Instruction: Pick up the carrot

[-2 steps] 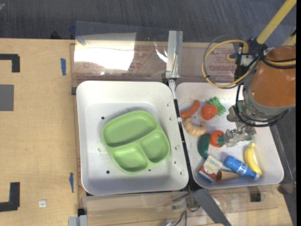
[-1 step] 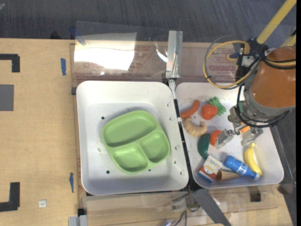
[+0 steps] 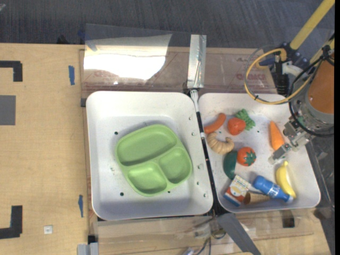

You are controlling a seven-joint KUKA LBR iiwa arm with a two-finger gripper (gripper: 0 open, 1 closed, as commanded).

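The carrot [image 3: 274, 135] is a short orange cone lying near the right side of the right bin [image 3: 313, 195], pointing roughly toward the bin's front. My gripper [image 3: 285, 144] hangs just to the carrot's right and front, close against it, below the grey wrist and its orange band [image 3: 324, 92]. From this angle I cannot make out whether it touches the carrot.
The right bin also holds a red-orange pepper [image 3: 214, 123], a strawberry [image 3: 237, 124], a croissant [image 3: 219, 142], a tomato [image 3: 245, 155], a dark green vegetable [image 3: 229, 165], a banana [image 3: 285, 179], a blue bottle [image 3: 271, 188] and a small carton [image 3: 237, 190]. A green divided plate [image 3: 154, 159] lies in the left bin [image 3: 101, 121].
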